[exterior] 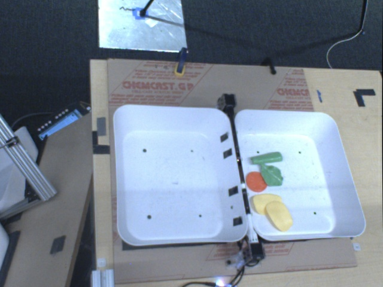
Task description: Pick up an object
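How the gripper stands cannot be told.

At the far left a metal frame [24, 166] is seen, slanting, and just above it a dark device with a blue strip [60, 121]. A foil sheet [142, 15] lies on the dark floor beyond the bench [66, 220]. A printed cardboard sheet [161, 84] is spread over the bench, and a small yellow clip [180, 68] sits at its far edge.

The left bin [173, 175] is set on the cardboard, with a few dark dots marked on its floor. It is joined to the right bin [317, 130] along a seam bearing black clips [228, 154].

All the task's things are gathered in the right bin, in its left half, close to the seam. An orange disc [257, 182] lies nearest the seam. A long green piece [266, 158] is placed just beyond it, and a second, blockier green piece [273, 174] is touching the disc's right side. Nearer the camera, a pale yellow piece [261, 201] is overlapped by a deeper yellow oval [279, 216].

A white cable [353, 34] is looped on the floor at the upper right.
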Motion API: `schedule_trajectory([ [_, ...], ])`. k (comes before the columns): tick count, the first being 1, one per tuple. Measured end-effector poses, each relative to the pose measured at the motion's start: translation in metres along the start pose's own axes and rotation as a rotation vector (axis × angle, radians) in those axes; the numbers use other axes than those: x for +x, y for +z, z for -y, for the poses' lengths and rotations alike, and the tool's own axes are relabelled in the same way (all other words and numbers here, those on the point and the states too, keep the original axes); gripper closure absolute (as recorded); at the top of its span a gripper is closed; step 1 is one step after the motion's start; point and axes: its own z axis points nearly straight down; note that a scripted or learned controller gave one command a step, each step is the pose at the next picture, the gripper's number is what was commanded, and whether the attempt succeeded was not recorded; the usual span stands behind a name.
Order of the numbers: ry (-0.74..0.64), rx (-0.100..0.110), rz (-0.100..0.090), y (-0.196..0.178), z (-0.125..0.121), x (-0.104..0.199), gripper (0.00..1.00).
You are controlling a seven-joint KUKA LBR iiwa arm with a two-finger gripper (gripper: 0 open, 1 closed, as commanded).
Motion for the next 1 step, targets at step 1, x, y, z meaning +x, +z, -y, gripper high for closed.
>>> schedule_trajectory([
  [1,-0.007,-0.005,0.002,-0.0117,-0.0018,0.0012,1.0],
])
